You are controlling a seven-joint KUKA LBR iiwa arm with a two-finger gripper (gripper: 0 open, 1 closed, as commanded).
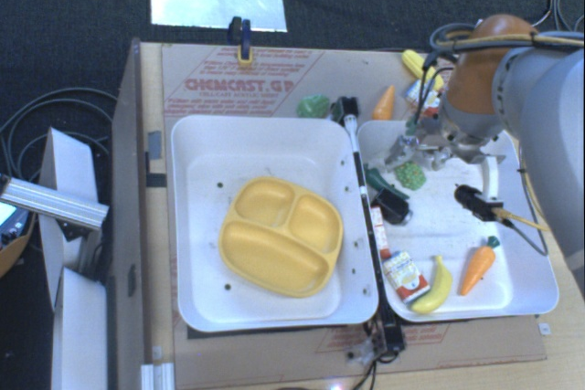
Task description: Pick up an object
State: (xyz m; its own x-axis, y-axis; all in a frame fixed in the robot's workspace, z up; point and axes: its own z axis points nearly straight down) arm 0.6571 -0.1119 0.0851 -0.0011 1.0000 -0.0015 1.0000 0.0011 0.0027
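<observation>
The arm point(535, 82) reaches into the right bin point(535, 292), its gripper point(422, 151) low at the bin's 11 o'clock corner, just above a green broccoli-like piece point(410, 175). Whether the claw is spread or closed cannot be told; it may be touching the piece. A yellow divided plate point(280, 236) fills the left bin point(196, 224).

Bright, even overhead light; slightly soft focus.

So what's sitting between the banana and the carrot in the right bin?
Nothing: in the camera view, bare white bin floor separates the banana from the carrot.
</observation>
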